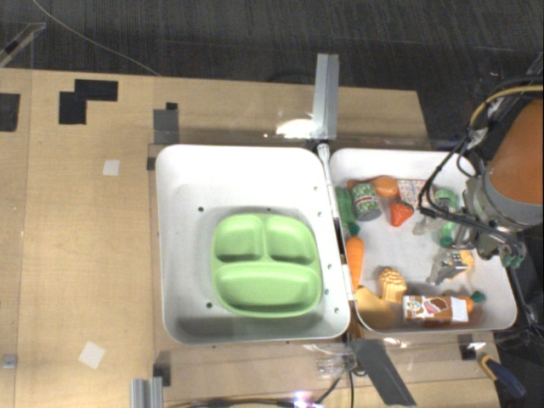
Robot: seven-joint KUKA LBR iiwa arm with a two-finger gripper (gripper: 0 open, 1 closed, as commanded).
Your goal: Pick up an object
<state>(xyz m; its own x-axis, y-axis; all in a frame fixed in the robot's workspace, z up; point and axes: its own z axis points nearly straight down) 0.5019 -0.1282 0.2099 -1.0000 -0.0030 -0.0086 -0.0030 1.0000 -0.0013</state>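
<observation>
On the table (76, 253), the pincer (450, 262) hangs in the right bin (501, 313) above the bottle (438, 309), holding nothing yet; I cannot tell its state.

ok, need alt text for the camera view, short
A grey robot arm with an orange band reaches from the right over the right white bin, its gripper above toy food: a carrot, a bottle, a can. The left white bin holds a green divided tray.
</observation>
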